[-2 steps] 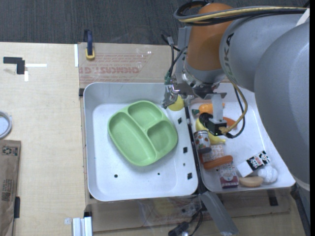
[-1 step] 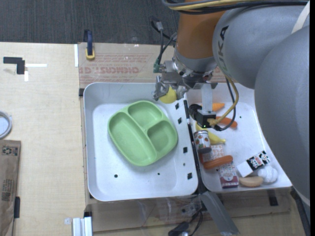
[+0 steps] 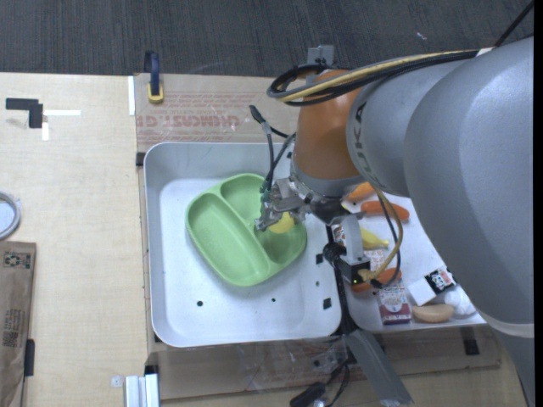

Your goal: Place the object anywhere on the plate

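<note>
A light green divided plate (image 3: 227, 242) lies in the left white bin (image 3: 170, 312). My gripper (image 3: 275, 216) hangs over the plate's right compartment, low and close to its surface. A small yellow object (image 3: 282, 224) sits right at the fingertips, over that right compartment. The fingers look closed around it, though the arm hides much of the contact. Whether the yellow object rests on the plate or hangs just above it I cannot tell.
The right bin (image 3: 441, 329) holds several small items: an orange carrot-like piece (image 3: 386, 209), a yellow piece (image 3: 373, 240), a small box (image 3: 394, 305), a tan sausage shape (image 3: 432, 314). The grey arm (image 3: 441, 168) covers most of that bin. A roll of tape (image 3: 5, 216) lies at far left.
</note>
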Available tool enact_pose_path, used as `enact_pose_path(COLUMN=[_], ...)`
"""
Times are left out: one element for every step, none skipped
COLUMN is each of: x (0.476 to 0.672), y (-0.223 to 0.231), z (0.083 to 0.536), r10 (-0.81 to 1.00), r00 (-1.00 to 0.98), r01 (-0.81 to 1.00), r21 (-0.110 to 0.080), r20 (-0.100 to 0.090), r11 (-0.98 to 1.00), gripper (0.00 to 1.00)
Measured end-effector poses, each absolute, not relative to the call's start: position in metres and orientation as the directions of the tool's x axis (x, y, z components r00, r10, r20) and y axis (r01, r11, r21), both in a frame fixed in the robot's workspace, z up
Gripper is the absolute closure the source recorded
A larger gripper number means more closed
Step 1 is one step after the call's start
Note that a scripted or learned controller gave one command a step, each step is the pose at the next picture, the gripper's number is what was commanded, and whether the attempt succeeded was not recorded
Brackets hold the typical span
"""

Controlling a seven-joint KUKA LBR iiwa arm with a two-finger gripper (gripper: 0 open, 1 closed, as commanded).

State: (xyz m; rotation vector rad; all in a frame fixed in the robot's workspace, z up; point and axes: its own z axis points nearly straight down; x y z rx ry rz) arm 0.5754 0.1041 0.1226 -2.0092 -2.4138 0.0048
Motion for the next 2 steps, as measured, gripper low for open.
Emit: enact_pose_path(x=[0.632, 0.632], y=[0.1439, 0.1437], z=[0.1589, 0.159], r10=[0.945, 0.945], r00=[-0.326, -0.326], r01=[0.945, 0.945], r21=[-0.001, -0.001], r20=[-0.001, -0.001], r11=[0.326, 0.326], gripper=[1.0, 0.0])
